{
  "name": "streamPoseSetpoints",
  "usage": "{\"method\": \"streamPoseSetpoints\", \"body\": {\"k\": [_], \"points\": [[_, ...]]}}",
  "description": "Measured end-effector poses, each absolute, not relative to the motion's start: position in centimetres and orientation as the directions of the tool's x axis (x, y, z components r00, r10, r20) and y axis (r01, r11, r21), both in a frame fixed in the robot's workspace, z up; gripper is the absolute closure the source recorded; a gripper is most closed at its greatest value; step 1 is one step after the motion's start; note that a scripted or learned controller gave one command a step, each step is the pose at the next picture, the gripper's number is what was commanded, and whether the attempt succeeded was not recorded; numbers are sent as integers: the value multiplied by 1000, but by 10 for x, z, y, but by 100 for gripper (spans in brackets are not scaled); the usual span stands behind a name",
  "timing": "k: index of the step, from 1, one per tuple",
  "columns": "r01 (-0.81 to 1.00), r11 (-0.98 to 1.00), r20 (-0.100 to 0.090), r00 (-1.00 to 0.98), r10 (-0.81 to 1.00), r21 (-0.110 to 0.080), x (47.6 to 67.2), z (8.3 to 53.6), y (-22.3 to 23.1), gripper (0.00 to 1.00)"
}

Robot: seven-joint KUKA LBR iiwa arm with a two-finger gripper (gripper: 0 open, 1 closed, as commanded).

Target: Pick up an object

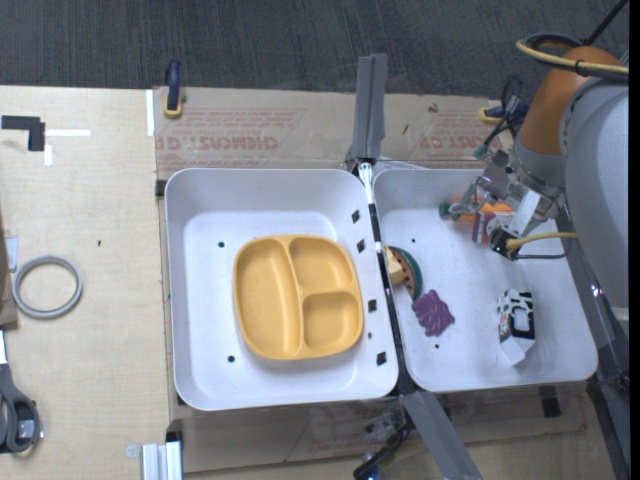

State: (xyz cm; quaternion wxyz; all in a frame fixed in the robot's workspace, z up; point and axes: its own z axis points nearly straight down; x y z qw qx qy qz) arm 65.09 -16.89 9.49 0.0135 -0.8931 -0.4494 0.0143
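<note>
My gripper (492, 218) hangs low over the far right part of the right bin (470, 368), below the arm's orange band (550, 108). A small orange and brown object (484, 220) sits right at the gripper, and whether it is held is unclear. A purple bunch of grapes (433, 313) lies near the bin's middle. A round green and tan item (404, 269) rests against the bin's left wall. A small white and black carton (516, 326) lies at the bin's right side.
In the left bin (200, 218) sits a yellow divided plate (298, 296). On the bench to the left lie a grey tape ring (45, 286) and scissors (15, 418). A blue clamp (173, 88) stands on the cardboard behind the bins.
</note>
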Motion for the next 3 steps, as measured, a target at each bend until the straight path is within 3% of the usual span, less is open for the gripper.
{"method": "streamPoseSetpoints", "body": {"k": [1,2,3], "points": [[722,-691,-18,691,722,-12,653,91,-134,0],[537,-844,-3,844,537,-1,622,176,-125,0],[205,-979,-5,979,205,-2,621,103,-146,0]]}}
